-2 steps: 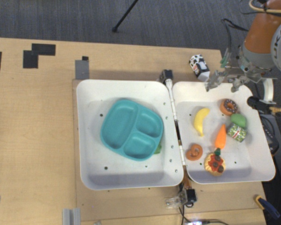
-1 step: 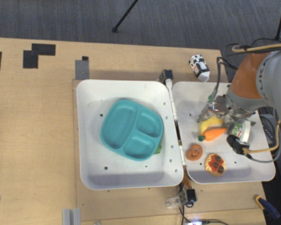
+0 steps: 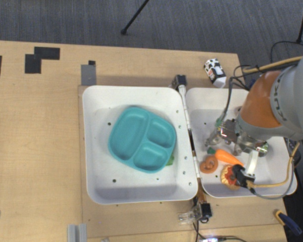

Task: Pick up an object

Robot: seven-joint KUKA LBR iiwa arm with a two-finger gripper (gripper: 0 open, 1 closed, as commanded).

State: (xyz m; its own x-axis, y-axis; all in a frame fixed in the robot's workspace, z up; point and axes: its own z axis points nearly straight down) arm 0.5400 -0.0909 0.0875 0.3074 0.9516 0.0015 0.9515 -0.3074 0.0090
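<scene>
Bins (image 3: 91,150) number two, holding one teal tray (image 3: 142,138) and one carrot (image 3: 227,157). Wooden bench (image 3: 35,150), grey carpet beyond. Tool (image 3: 227,140) state: cannot tell.

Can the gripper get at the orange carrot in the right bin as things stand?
Probably yes. The gripper hangs in the right bin just above the carrot, which lies exposed on the floor. The brown round toy and a red-yellow toy crowd it closely and could get bumped.

Robotics lab: robot arm (image 3: 272,102), wooden bench (image 3: 35,145), cables (image 3: 272,185).
</scene>
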